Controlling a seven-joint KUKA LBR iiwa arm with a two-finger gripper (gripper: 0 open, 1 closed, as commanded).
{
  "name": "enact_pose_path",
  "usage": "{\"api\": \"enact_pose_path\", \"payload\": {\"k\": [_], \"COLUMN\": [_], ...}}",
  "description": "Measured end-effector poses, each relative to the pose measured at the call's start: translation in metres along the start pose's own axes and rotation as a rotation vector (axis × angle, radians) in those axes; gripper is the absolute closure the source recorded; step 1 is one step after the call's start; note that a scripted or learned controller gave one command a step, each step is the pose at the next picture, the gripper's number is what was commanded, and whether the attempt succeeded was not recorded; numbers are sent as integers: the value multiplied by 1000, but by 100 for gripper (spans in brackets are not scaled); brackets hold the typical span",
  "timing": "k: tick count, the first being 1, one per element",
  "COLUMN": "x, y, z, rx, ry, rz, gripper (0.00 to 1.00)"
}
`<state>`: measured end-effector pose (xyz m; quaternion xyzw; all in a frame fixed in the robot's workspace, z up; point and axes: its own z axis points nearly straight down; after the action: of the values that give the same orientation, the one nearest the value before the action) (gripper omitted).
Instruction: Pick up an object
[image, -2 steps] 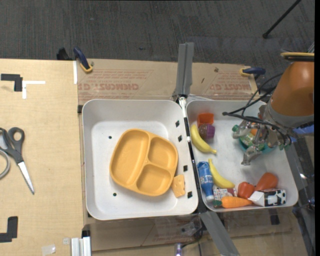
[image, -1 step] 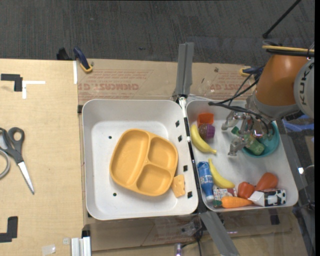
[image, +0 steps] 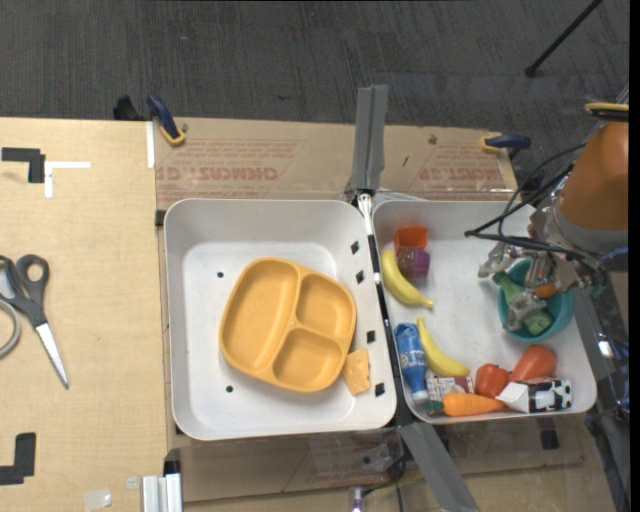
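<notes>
My gripper (image: 518, 290) hangs low over the right bin (image: 470, 300), right above a teal bowl (image: 556, 314) at the bin's right side. A green piece (image: 540, 323) lies in that bowl, with a small orange bit just above it. Left of the bowl are two bananas (image: 402, 283) (image: 441, 353), an orange cup (image: 411, 238), a purple piece (image: 416, 263) and a blue bottle (image: 409, 354). Along the near wall sit a carrot (image: 470, 405), red vegetables (image: 491, 379) and a small carton (image: 541, 396). Nothing can be seen held in the gripper.
The left bin (image: 190, 300) holds a yellow divided plate (image: 288, 325) and a yellow wedge (image: 357, 372) at its near right corner. Scissors (image: 36, 312) lie on the bench at the far left. Cables hang around the wrist at the right.
</notes>
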<state>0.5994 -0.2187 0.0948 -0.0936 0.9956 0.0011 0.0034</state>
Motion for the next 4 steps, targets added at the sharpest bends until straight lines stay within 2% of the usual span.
{"api": "enact_pose_path", "payload": {"k": [1, 2, 3, 4], "x": [-63, -47, -36, -9], "y": [-9, 3, 21, 16], "z": [0, 1, 2, 1], "rx": [-2, 2, 1, 2], "ry": [-4, 1, 1, 2], "rz": [-159, -59, -70, -91], "gripper": [0, 0, 0, 0]}}
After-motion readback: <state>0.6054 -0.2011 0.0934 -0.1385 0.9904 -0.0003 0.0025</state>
